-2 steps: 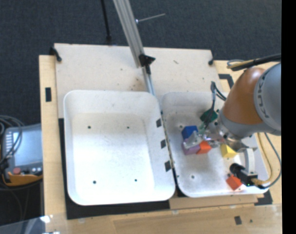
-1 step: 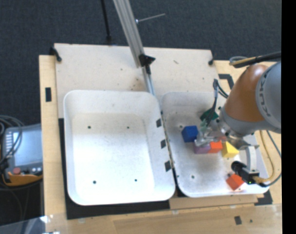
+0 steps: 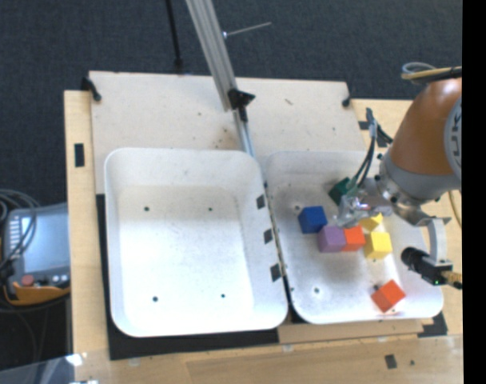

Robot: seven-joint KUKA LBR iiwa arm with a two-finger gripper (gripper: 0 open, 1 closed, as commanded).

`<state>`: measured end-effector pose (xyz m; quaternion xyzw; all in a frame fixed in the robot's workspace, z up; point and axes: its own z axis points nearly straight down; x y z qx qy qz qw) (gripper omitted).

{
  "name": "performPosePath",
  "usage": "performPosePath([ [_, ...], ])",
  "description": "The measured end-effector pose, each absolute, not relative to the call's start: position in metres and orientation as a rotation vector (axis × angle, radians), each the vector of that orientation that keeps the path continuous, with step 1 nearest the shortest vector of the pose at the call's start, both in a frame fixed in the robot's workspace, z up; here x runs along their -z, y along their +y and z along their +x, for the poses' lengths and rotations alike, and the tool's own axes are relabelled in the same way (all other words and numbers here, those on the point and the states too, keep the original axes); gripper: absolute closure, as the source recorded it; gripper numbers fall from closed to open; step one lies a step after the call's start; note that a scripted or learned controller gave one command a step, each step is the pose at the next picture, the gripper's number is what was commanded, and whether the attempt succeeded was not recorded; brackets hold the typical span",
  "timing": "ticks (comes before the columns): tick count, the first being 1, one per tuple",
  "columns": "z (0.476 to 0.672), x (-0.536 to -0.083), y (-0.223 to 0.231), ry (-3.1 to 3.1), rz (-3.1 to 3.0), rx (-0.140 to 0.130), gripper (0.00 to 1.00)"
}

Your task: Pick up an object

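In the right bin [image 3: 307, 302] lie several small blocks: a blue cube [image 3: 312, 219], a purple cube [image 3: 332, 238], an orange block [image 3: 354, 238] touching it, two yellow blocks [image 3: 376, 242] and a dark green piece [image 3: 340, 190]. A second orange-red block [image 3: 388, 295] lies apart near the bin's front right. My gripper [image 3: 356, 208] hangs low over the cluster, just above the purple and orange blocks, below the arm's orange band [image 3: 425, 130].
The left bin [image 3: 187, 238] sits beside the right one, with black clips [image 3: 268, 234] along the shared edge. A slanted aluminium post [image 3: 215, 46] rises behind the bins. A control pendant [image 3: 31, 250] lies off the bench at left.
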<state>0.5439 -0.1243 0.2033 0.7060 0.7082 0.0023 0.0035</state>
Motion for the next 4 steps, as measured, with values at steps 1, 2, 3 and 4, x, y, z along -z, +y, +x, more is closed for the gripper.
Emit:
performPosePath([
  [1,0.546,-0.239,-0.125,2.223,2.213,-0.006,1.00],
  [2,0.545,-0.199,-0.127,2.221,2.223,0.005,1.00],
  [3,0.540,-0.198,-0.071,2.229,2.214,-0.001,1.00],
  [4,0.545,-0.208,-0.009,2.231,2.211,-0.005,1.00],
])
